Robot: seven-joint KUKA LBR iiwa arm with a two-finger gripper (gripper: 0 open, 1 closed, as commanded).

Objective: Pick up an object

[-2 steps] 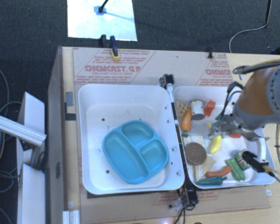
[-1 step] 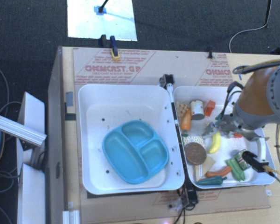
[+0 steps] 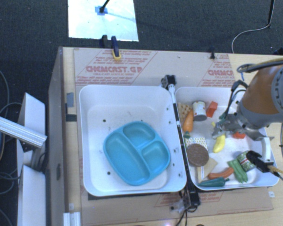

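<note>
end effector (image 3: 222, 126) hangs in the right bin (image 3: 269, 185); we cannot tell its state. toy banana (image 3: 219, 143) lies just at its six o'clock, long axis running from twelve to six.

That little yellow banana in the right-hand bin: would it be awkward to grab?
Probably. The banana looks smooth and curved, so it may slip or swivel. It seems small, likely light. Neighbours crowd it in the right bin, so the pincer might nudge those.
</note>
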